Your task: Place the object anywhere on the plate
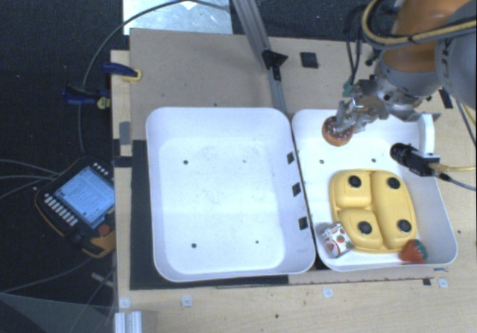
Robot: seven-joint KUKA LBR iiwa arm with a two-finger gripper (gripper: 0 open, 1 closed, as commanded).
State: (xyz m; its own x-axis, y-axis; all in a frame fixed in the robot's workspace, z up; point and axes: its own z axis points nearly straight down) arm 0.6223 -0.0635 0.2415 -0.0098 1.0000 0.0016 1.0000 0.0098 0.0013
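The small round brown object (337, 132) lies at the far end of the right bin (438, 197), directly beneath the gripper (346, 121). Whether the gripper is spread or pinching cannot be told. The yellow sectioned plate (373, 210) sits nearer in the same bin, apart from the object. A small can (335, 240) and a strawberry (413, 251) lie beside the plate.

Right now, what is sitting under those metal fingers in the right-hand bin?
A small round orange-brown object lies on the right bin's floor, directly below the gripper. Its top is partly covered by the fingers.
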